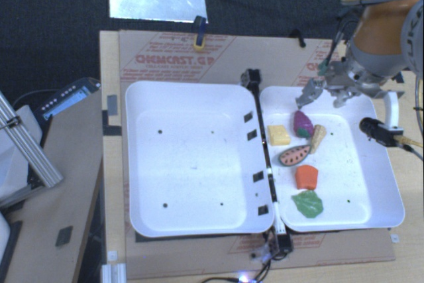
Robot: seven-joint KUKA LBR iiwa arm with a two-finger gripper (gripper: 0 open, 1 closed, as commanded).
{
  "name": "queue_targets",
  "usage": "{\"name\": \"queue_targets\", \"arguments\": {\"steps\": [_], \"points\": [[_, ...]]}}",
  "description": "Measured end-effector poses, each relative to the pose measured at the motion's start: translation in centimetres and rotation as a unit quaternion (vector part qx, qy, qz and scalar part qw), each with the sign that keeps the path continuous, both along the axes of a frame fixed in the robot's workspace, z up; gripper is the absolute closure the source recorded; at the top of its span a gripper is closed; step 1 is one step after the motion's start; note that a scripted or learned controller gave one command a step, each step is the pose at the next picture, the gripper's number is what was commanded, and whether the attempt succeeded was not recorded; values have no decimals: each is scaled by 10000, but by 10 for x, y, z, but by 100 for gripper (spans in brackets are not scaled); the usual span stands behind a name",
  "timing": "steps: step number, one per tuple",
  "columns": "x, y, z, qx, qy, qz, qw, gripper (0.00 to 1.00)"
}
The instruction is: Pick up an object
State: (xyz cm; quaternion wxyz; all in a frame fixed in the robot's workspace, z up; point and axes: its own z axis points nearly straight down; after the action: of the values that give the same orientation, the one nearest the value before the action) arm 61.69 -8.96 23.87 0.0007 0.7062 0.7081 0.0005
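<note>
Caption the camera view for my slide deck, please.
Arm's tool above the right bin, near six toy foods.

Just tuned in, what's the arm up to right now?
The arm's gripper hangs over the back of the right bin, open, with nothing between its fingers. Below it lie a purple toy eggplant, yellow block, beige piece, watermelon slice, orange block and green leafy piece. Nothing is picked yet.

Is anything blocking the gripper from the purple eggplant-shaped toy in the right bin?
Nothing visible stands between them. The gripper hangs over the right white bin, up and right of the purple eggplant-shaped toy. A tan toy lies close on the eggplant's lower right.
</note>
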Motion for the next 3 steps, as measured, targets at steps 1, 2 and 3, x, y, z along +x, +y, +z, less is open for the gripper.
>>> {"name": "queue_targets", "arguments": {"steps": [1, 2, 3], "points": [[-34, -69, -105, -1, 42, -38, 10000, 0], [-21, 11, -157, 16, 7, 36, 10000, 0], [-72, -3, -155, 3, 24, -16, 10000, 0]]}}
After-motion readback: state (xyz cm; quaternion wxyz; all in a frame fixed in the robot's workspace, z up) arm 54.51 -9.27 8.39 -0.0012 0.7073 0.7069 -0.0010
